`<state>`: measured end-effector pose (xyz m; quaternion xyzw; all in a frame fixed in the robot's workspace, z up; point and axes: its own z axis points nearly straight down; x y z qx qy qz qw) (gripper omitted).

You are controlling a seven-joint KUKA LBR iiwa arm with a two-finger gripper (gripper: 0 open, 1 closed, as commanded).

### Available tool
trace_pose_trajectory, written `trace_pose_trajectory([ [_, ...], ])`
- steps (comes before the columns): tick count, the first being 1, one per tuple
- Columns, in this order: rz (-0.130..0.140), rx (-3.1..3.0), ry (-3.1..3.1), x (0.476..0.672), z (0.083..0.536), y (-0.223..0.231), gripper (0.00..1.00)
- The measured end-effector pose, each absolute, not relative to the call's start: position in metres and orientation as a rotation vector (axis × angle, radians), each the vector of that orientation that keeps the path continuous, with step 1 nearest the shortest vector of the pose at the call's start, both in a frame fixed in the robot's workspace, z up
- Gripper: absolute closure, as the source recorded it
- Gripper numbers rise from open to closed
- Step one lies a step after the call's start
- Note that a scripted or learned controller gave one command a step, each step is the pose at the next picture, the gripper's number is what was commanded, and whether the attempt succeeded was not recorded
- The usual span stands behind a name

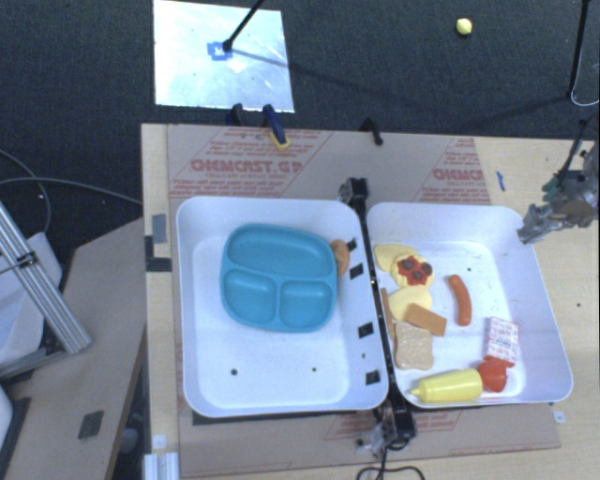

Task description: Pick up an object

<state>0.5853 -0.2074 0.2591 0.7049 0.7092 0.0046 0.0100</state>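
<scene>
Gripper hanging over right bin's far right rim, w/ nothing in it; can't tell if released or clenched.

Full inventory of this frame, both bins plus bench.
Divided plate: 1, blue, left bin.
Small food piece: 1, orange, beside plate's right edge.
Sausage: 1, red-orange, right bin centre.
Mustard bottle: 1, yellow, right bin front.
Bread slice: 1, tan, right bin.
Packet: 1, white-pink, right bin's right side.
Bins: 2, white, side by side.
Ball: 1, yellow, floor beyond bench.
Pincer: 1, grey, above right bin's far right corner.
</scene>
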Motion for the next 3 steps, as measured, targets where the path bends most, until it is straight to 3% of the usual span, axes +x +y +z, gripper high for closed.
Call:
trace_pose_trajectory([
  [1,-0.003,2.224,2.222,0.527,0.231,-0.207,1.0],
  [2,0.003,2.212,2.224,0.53,0.244,-0.207,1.0],
  [3,0.003,2.211,2.23,0.645,0.129,-0.204,1.0],
])
